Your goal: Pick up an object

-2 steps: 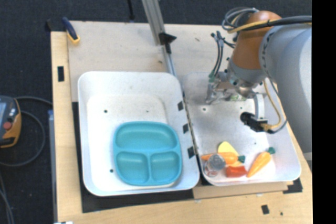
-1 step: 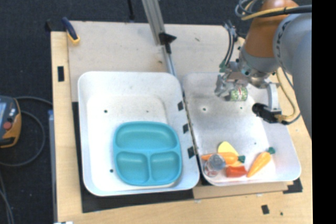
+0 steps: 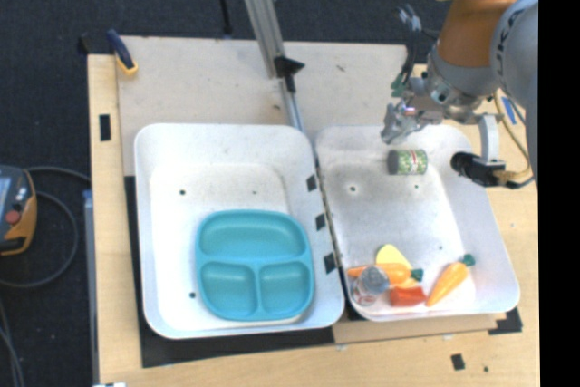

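A small green-labelled can [image 3: 409, 161] lies on its side near the far edge of the right bin [image 3: 403, 213]. My gripper [image 3: 395, 128] hangs just above and to the left of the can, over the bin's back rim. Nothing shows between its fingers. At the bin's near edge lie a toy carrot [image 3: 449, 280], a yellow piece [image 3: 393, 261], a red piece [image 3: 407, 295] and a clear round item [image 3: 370, 284].
The left bin [image 3: 172, 168] holds a blue divided plate [image 3: 255, 265]. A slanted aluminium post [image 3: 263, 9] stands behind the bins. A blue and yellow clamp [image 3: 121, 53] sits at the bench's far left corner.
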`<state>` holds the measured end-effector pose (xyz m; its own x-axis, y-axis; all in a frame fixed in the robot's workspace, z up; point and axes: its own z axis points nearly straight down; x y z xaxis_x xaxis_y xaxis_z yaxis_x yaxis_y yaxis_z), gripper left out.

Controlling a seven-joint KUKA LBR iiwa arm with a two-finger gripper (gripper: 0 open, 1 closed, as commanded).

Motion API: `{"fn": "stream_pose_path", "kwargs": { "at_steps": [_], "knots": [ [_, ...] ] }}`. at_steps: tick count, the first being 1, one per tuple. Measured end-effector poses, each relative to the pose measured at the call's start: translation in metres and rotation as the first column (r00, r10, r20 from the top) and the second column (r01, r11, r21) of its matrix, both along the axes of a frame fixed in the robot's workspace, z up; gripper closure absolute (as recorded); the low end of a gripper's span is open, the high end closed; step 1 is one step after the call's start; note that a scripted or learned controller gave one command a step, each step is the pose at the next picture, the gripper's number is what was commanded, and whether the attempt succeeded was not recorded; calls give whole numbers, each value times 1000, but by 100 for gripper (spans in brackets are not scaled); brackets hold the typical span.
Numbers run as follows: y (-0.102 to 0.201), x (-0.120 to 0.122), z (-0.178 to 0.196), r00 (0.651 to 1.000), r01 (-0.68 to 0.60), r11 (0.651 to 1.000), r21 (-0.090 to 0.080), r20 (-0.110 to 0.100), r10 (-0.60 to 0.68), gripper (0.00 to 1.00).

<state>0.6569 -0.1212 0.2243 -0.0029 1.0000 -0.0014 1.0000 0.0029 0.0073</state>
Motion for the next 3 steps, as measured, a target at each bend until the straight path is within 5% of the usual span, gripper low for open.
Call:
{"fn": "stream_pose_path", "kwargs": {
  "at_steps": [1,3],
  "knots": [
    [-4,10,50,1000,0,1000,0,-1,0,100],
    [106,17,49,1000,-3,1000,1,-5,3,100]
  ]
}}
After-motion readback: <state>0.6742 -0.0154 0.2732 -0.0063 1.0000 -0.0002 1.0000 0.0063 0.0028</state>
